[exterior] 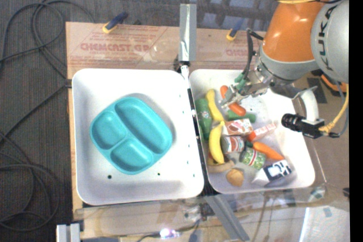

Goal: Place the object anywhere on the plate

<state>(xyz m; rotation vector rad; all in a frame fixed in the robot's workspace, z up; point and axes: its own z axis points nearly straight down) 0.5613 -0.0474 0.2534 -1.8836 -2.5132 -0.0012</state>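
- The arm (306, 31) is reaching in from the right and hanging over the top part of the right bin (306, 175), with its big orange band sitting above that bin's upper right corner.
- The gripper (241, 93) is sitting low over the upper left of the pile, just above the red bits near the top end of a banana. Honestly can't tell how it's set; it's too small and cluttered there to see whether anything is in it.
- The right bin is looking pretty packed: two bananas (214, 122) are lying end to end along its left wall, a green thing is squeezed in beside them, cans (232, 144) and a carrot (266, 150) are crowding the middle, and a dark carton (277, 170) is lying near the lower right corner. Not much free floor apart from a bare strip along the right wall.
- The blue plate (131, 134), the divided kind with three sections, is sitting roughly in the middle of the left bin (85, 85), turned at an angle.
- There's white bin floor showing all around the plate, with the widest gap at the top and the plate's right edge staying apart from the wall the two bins share.
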